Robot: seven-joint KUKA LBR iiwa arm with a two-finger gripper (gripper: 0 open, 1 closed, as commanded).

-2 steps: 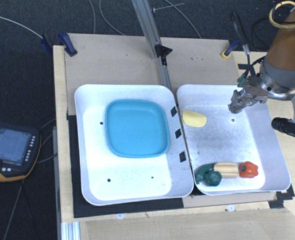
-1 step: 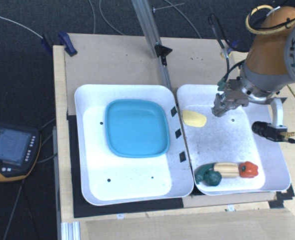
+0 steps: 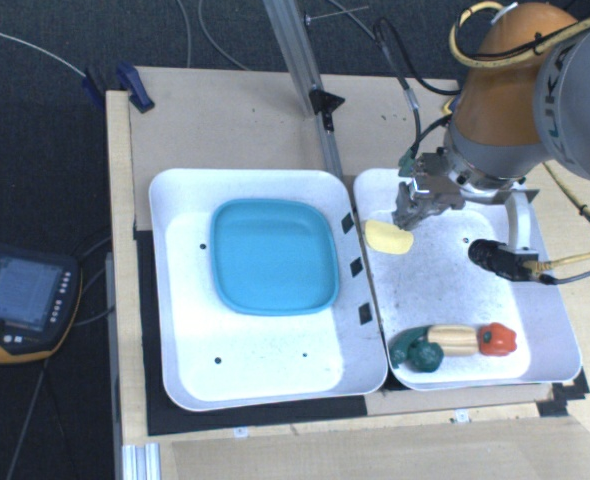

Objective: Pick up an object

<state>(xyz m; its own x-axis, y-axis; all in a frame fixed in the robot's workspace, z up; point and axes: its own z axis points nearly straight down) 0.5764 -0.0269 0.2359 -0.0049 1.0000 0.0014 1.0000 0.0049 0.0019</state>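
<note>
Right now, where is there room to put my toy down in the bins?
Bare floor lies in the left bin below the blue plate, and mid right bin. It is crowded by the claw over the yellow piece and the near-edge toys.

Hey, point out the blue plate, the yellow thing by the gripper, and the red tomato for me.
Blue plate point(image 3: 275, 256), camera view, middle of its flat face.
Yellow thing point(image 3: 388, 238), camera view, middle of its top.
Red tomato point(image 3: 497, 339), camera view, middle of its red skin.

Pale yellow piece point(image 3: 388, 237) flat at right bin's upper left, green, tan, red items along near edge
</note>
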